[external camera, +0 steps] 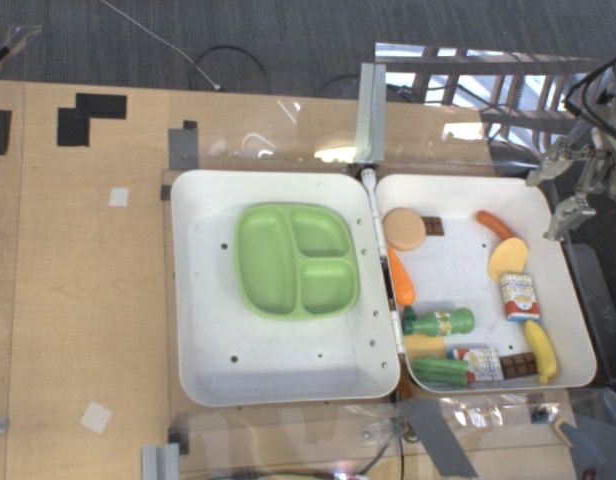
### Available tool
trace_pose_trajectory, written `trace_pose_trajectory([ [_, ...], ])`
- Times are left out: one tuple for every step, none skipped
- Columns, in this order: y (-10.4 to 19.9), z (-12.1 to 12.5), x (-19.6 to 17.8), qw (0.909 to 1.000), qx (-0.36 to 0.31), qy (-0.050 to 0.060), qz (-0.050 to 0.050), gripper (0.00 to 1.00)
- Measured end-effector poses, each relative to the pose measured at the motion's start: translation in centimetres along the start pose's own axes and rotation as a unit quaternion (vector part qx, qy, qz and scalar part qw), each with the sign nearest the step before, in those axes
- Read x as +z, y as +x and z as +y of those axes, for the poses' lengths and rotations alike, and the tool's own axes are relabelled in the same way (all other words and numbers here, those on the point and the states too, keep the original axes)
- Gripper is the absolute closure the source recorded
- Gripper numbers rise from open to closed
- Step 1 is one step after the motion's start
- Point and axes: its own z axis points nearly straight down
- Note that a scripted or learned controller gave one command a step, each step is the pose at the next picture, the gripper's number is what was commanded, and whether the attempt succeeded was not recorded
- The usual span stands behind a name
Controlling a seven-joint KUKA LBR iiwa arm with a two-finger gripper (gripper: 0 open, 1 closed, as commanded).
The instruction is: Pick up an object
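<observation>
A green divided plate (pixel 293 260) is seen in the left bin (pixel 203 368); toy foods are scattered in the right bin (pixel 578 363); the gripper's state cannot be told.

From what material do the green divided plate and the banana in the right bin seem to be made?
The green divided plate looks like moulded plastic with a matte finish: even colour, rounded compartment edges, soft shading. The banana looks like a plastic toy: uniform yellow, smooth surface, dark tip. Its small size in the view leaves this uncertain.
</observation>
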Motion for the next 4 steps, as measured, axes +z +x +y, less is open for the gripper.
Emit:
trace_pose_trajectory([
  [-4.7, 0.2, 9.0, 0.9977, -0.068, -0.003, 0.003, 0.00],
  [-3.5, 0.1, 18.9, 0.9938, -0.111, 0.000, -0.004, 0.00],
  [-0.3, 0.4, 19.1, 0.9781, -0.208, -0.002, -0.001, 0.00],
  [4.6, 1.6, 18.9, 0.9869, -0.162, 0.000, -0.002, 0.00],
])
